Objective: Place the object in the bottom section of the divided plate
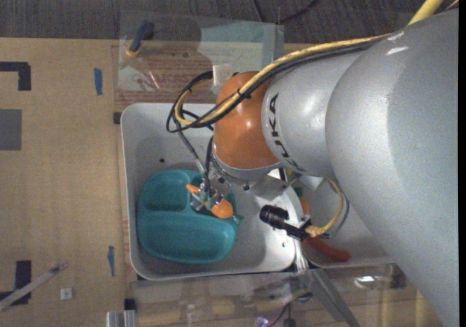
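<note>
The big grey robot arm with the orange band (244, 125) reaches down over the teal plastic divided plate (182, 234), which lies in the left shallow white bin (138, 143). Its two-finger gripper (206, 198) is right at the plate's edge, next to a small orange object (222, 208). I cannot tell if the gripper has the object or only touches it.

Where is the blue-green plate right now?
The teal divided plate lies in the left white bin, toward its lower-left part, right under the gripper and the orange object.
</note>
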Motion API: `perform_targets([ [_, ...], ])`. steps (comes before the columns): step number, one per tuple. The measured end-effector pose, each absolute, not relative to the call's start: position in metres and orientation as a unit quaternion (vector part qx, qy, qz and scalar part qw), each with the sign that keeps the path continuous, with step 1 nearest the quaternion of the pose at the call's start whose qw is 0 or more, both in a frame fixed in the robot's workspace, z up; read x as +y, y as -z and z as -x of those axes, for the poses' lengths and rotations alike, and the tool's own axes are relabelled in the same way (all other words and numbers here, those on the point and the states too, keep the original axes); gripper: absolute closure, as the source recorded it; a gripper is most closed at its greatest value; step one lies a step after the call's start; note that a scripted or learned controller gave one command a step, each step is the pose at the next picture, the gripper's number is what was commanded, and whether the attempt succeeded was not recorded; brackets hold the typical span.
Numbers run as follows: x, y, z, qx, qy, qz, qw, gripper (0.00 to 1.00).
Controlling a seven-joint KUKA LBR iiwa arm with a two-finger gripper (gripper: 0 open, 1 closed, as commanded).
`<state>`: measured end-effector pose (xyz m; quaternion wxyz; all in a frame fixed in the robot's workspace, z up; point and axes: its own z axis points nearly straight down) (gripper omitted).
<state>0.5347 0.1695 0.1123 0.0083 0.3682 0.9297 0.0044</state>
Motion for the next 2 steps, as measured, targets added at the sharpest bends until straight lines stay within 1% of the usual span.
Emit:
perform_targets([
  [1,0.1655,-0.1470,-0.4797,0.943,0.0003,-0.332,-0.001,1.00],
  [2,0.1653,-0.1469,-0.4797,0.943,0.0002,-0.332,-0.001,0.00],
])
